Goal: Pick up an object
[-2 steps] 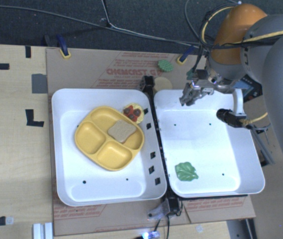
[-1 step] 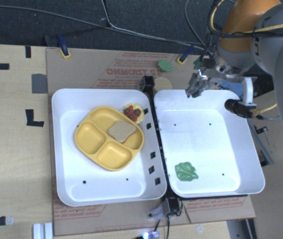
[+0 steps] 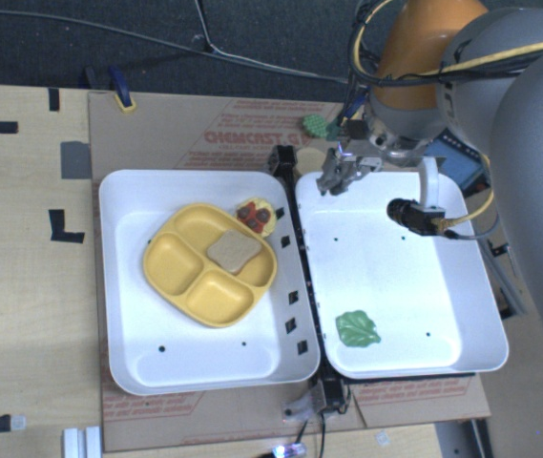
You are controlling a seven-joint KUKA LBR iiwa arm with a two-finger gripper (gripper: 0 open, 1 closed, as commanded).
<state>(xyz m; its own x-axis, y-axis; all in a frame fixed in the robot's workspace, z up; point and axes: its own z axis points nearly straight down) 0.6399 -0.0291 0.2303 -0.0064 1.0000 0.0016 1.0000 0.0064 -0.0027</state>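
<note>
Above right bin's far edge, end effector lowered, arm bent over.

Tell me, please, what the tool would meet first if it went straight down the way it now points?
Probably the bare floor of the right bin near its back-left corner; the tool hangs there, though depth is unclear from this slant.

Left bin: holds a divided tray; bread slice in the tray.
Right bin: leaf piece near its front left corner.
Claw: above right bin's back left corner.
</note>
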